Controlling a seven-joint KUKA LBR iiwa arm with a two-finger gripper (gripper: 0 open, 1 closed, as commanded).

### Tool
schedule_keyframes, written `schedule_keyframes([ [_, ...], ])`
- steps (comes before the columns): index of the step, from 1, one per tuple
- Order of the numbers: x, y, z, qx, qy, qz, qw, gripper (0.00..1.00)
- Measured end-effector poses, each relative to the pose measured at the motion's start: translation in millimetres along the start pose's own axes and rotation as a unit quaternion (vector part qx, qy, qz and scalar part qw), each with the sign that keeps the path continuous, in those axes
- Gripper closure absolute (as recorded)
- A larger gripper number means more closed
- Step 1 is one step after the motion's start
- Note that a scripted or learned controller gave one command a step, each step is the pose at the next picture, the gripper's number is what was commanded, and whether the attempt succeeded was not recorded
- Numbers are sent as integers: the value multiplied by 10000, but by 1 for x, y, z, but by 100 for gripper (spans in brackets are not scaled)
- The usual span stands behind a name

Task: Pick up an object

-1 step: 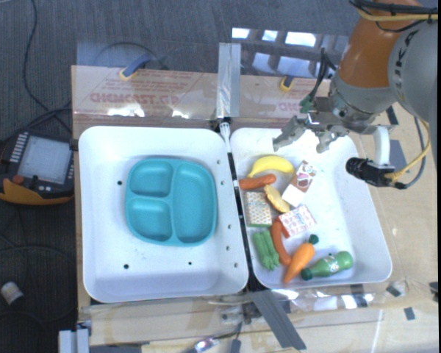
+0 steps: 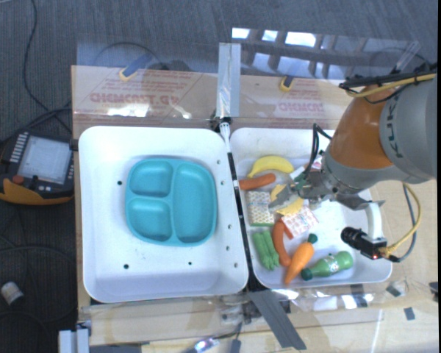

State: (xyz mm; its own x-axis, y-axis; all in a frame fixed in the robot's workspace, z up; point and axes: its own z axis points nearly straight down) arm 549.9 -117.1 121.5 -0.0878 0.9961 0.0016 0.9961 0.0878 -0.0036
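The right bin [image 2: 367, 272] holds several toy foods. A yellow banana [image 2: 272, 165] lies at its back left, with a red-orange sausage [image 2: 254, 182] just in front of it. A pale waffle piece [image 2: 259, 211] sits at the left wall. In front of it lie a green vegetable [image 2: 264, 248], a small orange piece [image 2: 279, 240], a carrot [image 2: 299, 261] and a green bottle [image 2: 331, 264]. My gripper [image 2: 282, 194] is low in the bin's middle, right above a yellow and red packet [image 2: 298, 219] and beside the waffle piece.
The left bin [image 2: 103, 271] carries a teal divided plate [image 2: 170, 201]. A raised divider [image 2: 235, 197] separates the two bins. A black part with a cable [image 2: 360, 240] hangs off my wrist over the right bin's right side.
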Motion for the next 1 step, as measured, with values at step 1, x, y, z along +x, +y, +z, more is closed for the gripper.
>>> schedule_keyframes([
  [1,18,-47,18,-316,-82,862,9957,0],
])
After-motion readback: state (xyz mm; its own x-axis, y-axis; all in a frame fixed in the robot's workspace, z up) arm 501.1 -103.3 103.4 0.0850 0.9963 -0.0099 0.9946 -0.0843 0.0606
